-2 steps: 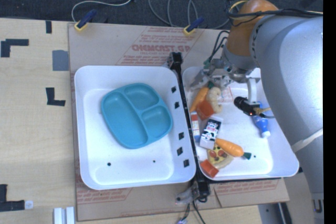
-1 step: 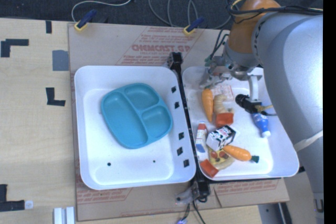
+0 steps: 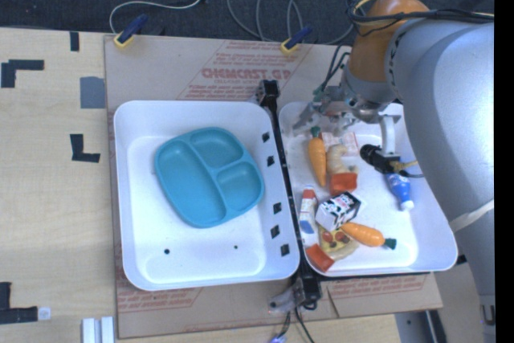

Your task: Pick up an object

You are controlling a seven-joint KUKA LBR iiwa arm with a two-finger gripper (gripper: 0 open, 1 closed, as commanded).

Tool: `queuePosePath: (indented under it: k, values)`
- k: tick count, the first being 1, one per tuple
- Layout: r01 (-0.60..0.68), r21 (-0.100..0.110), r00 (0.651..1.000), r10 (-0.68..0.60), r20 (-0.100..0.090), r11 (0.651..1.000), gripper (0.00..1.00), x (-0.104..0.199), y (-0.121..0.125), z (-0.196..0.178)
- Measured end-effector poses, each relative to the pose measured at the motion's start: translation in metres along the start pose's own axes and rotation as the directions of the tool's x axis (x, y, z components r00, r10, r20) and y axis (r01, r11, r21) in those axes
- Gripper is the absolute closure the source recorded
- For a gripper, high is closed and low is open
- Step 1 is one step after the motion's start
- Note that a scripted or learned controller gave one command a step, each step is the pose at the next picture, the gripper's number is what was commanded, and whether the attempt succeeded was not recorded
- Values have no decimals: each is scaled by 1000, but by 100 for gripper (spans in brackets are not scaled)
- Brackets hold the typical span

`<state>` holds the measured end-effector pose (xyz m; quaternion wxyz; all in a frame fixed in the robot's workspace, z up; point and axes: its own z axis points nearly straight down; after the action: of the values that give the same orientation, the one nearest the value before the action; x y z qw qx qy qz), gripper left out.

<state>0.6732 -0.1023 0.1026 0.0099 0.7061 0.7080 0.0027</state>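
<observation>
- The grey arm [image 3: 450, 76] reached in from the right, its orange band [image 3: 377, 36] above the far part of the right bin.
- A cardboard sheet [image 3: 193, 68] lay on the wooden bench [image 3: 48, 197] under both bins.
- The left bin [image 3: 136, 253] held one thing, a blue divided plate [image 3: 209, 175], lying flat near its middle.
- The right bin [image 3: 430, 241] held all the small things, clustered along its left half.
- The gripper [image 3: 325, 115] was over the far left part of the right bin, just above the green tip of a carrot. Whether it was open or closed could not be told, and nothing could be seen gripped in it.
- That upper carrot [image 3: 318, 161] lay lengthwise, green end toward the gripper, beside a pale packet [image 3: 347, 145].
- A second carrot [image 3: 363, 234] lay near the front of the bin, its green end pointing right.
- A black-and-white carton [image 3: 337, 210] sat tilted between the two carrots, touching a small red block [image 3: 345, 182] behind it.
- A white tube [image 3: 307, 209] lay along the bin's left wall, just beside the carton.
- A blue bottle [image 3: 399, 190] lay apart from the cluster, toward the right.
- A small red piece [image 3: 319, 257] lay at the front left corner.
</observation>
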Motion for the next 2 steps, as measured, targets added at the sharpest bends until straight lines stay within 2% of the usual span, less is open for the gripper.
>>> queuePosePath:
  k: [2]
  values:
    - [-1, 0, 1000, 1, 1, 1000, 0, 4, 0, 10]
